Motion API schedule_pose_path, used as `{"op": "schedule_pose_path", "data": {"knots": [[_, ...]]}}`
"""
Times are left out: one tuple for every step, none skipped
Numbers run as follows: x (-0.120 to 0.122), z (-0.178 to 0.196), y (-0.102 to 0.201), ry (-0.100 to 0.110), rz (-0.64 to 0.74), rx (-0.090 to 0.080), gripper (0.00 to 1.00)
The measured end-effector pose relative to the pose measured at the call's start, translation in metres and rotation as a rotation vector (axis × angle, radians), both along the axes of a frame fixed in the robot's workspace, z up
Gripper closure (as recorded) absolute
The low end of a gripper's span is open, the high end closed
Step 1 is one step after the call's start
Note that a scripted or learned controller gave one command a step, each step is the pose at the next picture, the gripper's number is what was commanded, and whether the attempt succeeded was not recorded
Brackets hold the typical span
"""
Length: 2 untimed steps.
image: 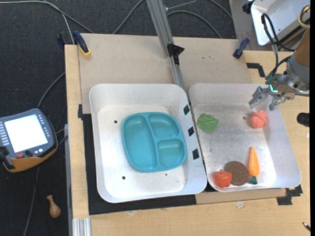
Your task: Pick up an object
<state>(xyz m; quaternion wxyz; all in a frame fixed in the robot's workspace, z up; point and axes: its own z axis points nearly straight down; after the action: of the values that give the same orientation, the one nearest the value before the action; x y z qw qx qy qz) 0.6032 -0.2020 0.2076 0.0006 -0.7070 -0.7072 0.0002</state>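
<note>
- My gripper (266,98) hovers with fingers apart, holding nothing, just above the pink toy (258,120) in the right bin (290,154).
- I judge it light, rigid, smooth; I'd pinch across its middle.

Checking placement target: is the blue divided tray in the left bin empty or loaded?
Empty. The blue divided tray shows bare blue in all three compartments. It lies flat in the left bin.
</note>
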Motion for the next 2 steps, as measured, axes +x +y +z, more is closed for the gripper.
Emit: {"op": "schedule_pose_path", "data": {"knots": [[0.0,0.001,0.0,-0.002,0.0,0.0,0.0],[-0.001,-0.041,0.0,0.004,0.0,0.001,0.0]]}}
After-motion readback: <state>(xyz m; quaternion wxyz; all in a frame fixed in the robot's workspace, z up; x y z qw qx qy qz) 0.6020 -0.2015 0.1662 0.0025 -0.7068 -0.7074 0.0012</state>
